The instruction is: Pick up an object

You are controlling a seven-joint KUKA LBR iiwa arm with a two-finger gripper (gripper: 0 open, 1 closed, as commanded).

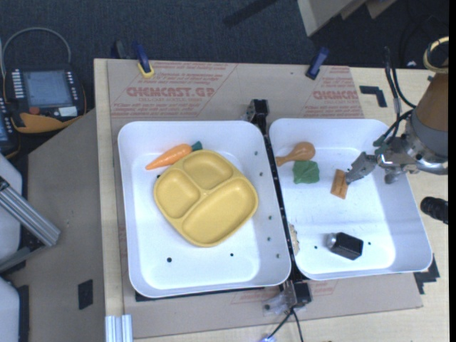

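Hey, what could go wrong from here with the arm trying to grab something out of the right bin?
The claw sits right beside the small brown block, so it may knock it away rather than grip it. The green piece and tan drumstick toy lie close together, so a try there might nudge both.

A blue-and-yellow spring clamp [142, 59] grips the cardboard-covered bench's [107, 191] far edge; a dark blue clamp [317, 62] sits further right on that edge; a grey handheld control pendant with a lit screen [44, 95] lies left of the bench, ringed by black cable [35, 38].
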